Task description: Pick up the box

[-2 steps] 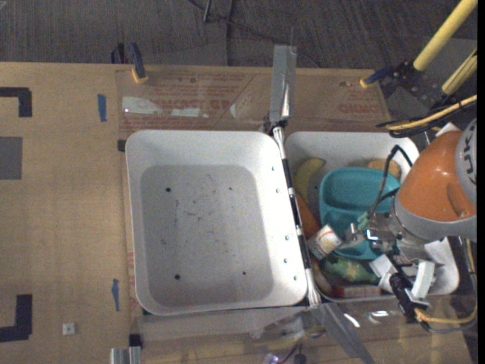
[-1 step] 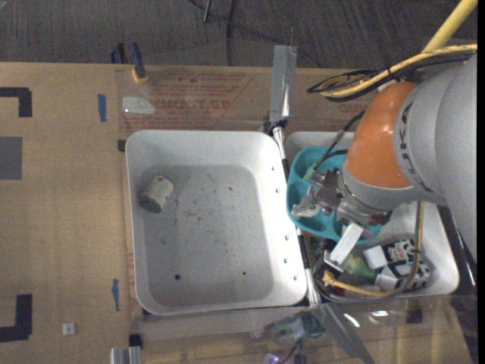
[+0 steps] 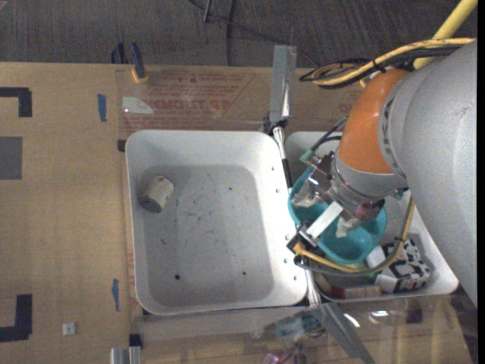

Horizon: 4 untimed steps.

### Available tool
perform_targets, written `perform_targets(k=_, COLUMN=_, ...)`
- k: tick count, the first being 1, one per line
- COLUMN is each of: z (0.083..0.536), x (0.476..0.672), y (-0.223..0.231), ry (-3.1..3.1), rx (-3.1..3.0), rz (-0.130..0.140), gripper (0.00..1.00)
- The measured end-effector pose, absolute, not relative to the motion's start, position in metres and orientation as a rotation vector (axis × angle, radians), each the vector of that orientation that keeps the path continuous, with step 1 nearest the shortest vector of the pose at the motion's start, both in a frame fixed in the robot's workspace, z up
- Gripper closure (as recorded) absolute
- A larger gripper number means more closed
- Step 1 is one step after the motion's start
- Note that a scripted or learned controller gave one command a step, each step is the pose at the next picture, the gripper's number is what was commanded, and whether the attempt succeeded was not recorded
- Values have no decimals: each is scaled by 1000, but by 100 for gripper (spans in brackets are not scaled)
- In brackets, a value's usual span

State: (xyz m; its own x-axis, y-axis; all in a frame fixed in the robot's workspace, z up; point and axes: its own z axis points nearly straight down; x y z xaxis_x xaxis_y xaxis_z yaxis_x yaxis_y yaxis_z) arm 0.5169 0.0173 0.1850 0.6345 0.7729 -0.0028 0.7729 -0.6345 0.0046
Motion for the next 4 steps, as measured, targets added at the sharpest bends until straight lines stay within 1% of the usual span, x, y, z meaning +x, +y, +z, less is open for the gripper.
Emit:
perform_targets(k=1, z=297, x=479, y=-22, ry=1556, rx=2732, rz=-13, gripper=0)
perform_targets(k=2, z=304, x=480, y=-21, ry=1562, rx=2731, rz=-27, gripper=100)
perform_targets(k=3, z=181, x=477, y=78, ry=1499, rx=2765, rz=-17, gripper=100)
perform_targets(k=4, z=127, x=477, y=161, ry=1456, rx=2788, rz=-20, gripper=100)
